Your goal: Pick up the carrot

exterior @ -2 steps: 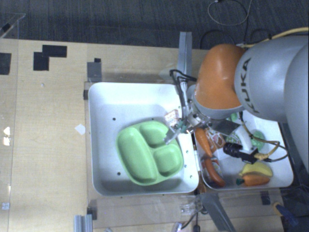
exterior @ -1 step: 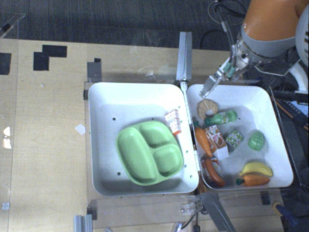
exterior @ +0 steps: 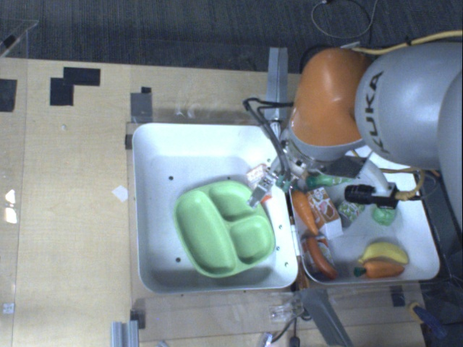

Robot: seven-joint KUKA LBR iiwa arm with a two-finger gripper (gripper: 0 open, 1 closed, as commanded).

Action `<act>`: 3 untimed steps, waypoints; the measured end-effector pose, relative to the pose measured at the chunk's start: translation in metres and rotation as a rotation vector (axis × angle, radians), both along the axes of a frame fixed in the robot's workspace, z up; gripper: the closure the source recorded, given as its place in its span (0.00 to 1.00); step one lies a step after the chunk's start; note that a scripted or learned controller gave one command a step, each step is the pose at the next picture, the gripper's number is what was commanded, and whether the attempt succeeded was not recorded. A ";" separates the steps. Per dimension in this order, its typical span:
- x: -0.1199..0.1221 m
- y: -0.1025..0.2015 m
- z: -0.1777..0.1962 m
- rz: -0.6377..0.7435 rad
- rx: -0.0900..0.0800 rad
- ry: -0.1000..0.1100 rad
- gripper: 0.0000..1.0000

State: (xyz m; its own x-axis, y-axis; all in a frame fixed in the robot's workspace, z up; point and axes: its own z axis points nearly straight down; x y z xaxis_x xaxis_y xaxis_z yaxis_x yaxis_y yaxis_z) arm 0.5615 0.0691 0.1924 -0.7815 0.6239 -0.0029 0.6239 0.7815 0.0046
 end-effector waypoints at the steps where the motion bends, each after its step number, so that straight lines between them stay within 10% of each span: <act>1: -0.020 -0.141 -0.006 0.220 -0.004 -0.004 0.00; 2: 0.032 -0.025 -0.006 0.678 -0.004 -0.005 0.00; 3: -0.008 0.033 -0.007 0.852 -0.004 -0.004 0.00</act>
